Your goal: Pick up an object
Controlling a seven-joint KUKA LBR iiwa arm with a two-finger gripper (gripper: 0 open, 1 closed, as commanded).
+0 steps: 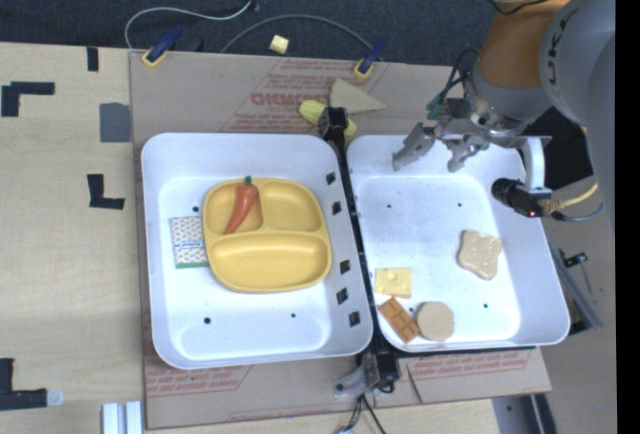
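My gripper hangs open over the far edge of the right bin, with nothing between its fingers. In that bin lie a beige bread-like piece at the right, a yellow cheese square, a brown waffle-like cracker and a round tan cookie near the front. The left bin holds a yellow divided plate with a red chili pepper in its upper left compartment. A small green checkered block lies beside the plate's left edge.
A row of black clips runs along the divider between the two bins. A yellow and black clamp sits at the divider's far end. Cables and blue-yellow clamps lie on the cardboard behind the bins.
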